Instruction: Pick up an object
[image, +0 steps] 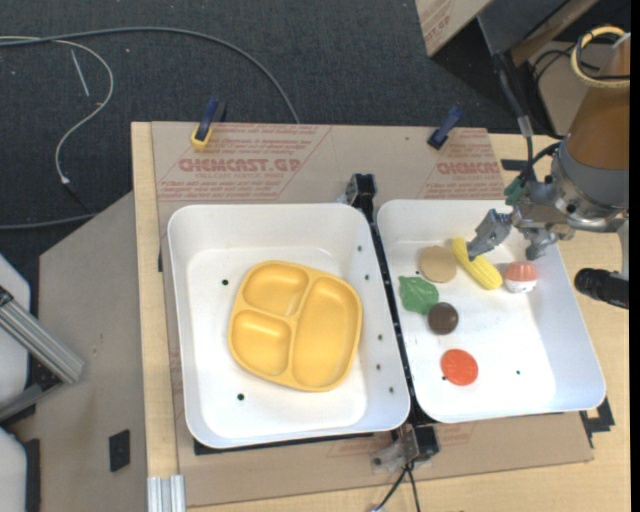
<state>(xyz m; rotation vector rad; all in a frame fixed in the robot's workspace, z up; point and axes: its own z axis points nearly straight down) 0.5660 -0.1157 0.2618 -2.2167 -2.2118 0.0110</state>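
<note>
Orange disc (459, 367) sits nearest; up-bin, the gripper (510, 236) hangs spread and empty beside the yellow corn (477, 264). Risk: 3 crowded neighbours — tan disc (437, 265), white-pink piece (519, 277), green leaf (419, 293) — could deflect a finger.

Yellow divided plate (296, 326) in left bin (190, 260); claw (510, 240) above corn (477, 265) in right bin (570, 330).

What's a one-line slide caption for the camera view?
KUKA gripper hovers over the right bin near a toy corn cob; yellow divided plate sits in the left bin.
</note>
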